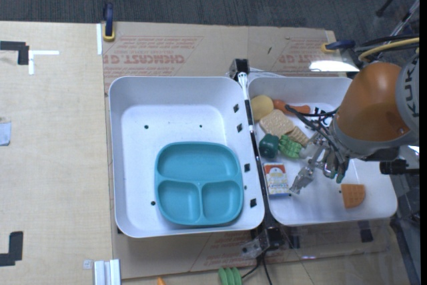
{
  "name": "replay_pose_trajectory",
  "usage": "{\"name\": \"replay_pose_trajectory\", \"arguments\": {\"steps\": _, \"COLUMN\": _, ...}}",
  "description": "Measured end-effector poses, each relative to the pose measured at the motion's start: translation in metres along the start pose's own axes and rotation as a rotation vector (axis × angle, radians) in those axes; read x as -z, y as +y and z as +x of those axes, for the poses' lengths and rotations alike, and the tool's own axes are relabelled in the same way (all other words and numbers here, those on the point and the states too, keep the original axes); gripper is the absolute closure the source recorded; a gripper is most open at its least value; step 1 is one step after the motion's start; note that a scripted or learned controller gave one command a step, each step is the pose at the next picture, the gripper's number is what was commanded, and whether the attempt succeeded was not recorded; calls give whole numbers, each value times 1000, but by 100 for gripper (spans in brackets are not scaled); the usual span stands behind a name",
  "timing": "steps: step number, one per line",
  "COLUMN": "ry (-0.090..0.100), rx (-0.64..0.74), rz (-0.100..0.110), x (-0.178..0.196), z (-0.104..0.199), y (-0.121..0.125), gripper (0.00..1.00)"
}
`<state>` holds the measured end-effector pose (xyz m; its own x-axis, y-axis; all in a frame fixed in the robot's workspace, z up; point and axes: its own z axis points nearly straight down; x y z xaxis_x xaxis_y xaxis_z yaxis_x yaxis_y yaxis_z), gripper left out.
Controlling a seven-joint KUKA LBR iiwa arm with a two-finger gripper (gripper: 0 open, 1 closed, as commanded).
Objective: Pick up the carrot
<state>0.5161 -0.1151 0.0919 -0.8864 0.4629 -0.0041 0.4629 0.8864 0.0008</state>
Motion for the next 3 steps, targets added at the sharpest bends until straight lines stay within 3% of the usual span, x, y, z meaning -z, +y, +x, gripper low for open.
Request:
{"name": "replay_pose_trajectory", "arguments": {"steps": 1, "ry": -3, "rx": 209, "rz": -1, "x": 1, "z": -64, "y": -56, "gripper": 0}}
{"name": "replay_pose_trajectory", "arguments": {"steps": 2, "ry": 4, "rx": 108, "rz": -1, "x": 0, "z": 20, "y": -12, "gripper": 0}}
{"name": "replay_pose_trajectory", "arguments": {"steps": 3, "ry": -1, "rx": -187, "rz": 0, "x": 0, "z": -25, "y": 19, "gripper": 0}}
